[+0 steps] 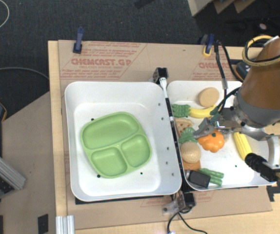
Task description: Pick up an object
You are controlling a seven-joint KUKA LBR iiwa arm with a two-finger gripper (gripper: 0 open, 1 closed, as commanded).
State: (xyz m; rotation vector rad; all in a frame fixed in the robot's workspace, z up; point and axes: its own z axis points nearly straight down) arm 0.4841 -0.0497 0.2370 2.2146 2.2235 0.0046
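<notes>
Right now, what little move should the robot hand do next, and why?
Probably ease straight down a little. The gripper hangs low over the right bin, right beside the orange pepper, with no toy seen between its fingers, so nothing looks grabbed yet.

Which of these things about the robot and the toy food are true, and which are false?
1. The green tray lies in the left bin. True.
2. The banana is in the left bin. False: it lies in the right bin, near the cookie.
3. The claw is above the right bin. True.
4. The pumpkin is blue. False: it is orange.
5. The corn lies on the green tray. False: it lies in the right bin, beside the pumpkin.
</notes>
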